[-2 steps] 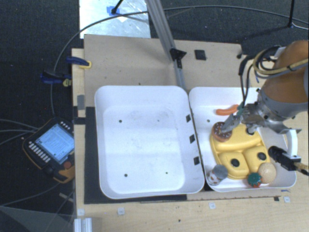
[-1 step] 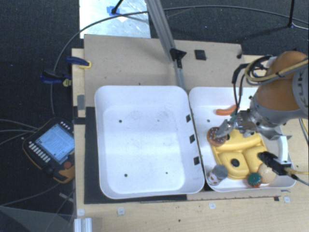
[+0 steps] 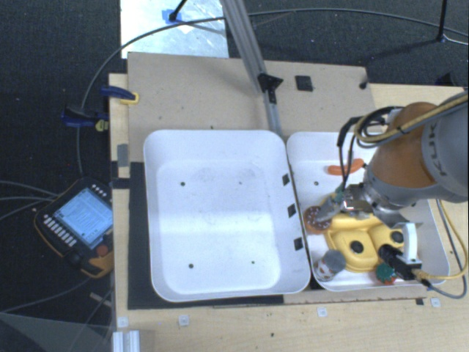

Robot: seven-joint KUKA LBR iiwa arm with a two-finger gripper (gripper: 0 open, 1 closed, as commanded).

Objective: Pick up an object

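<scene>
— Yellow plastic piece [image 3: 357, 240]: right bin [image 3: 304, 152], near front, beside grey cylinder [image 3: 329, 264] and brown disc [image 3: 315, 217]. Lifted?
— Not yet. Gripper [image 3: 341, 201] low over bin, just above yellow piece; finger state: cannot tell. Grasp and lift outstanding. Left bin [image 3: 212, 141]: unused.

bins: 2 white [image 3: 212, 211] [image 3: 308, 152] | yellow object [image 3: 357, 242]: 1 | orange object [image 3: 343, 169]: 1 | grey object [image 3: 330, 264]: 1 | clamps: 2 [image 3: 119, 94] [image 3: 79, 117]
</scene>
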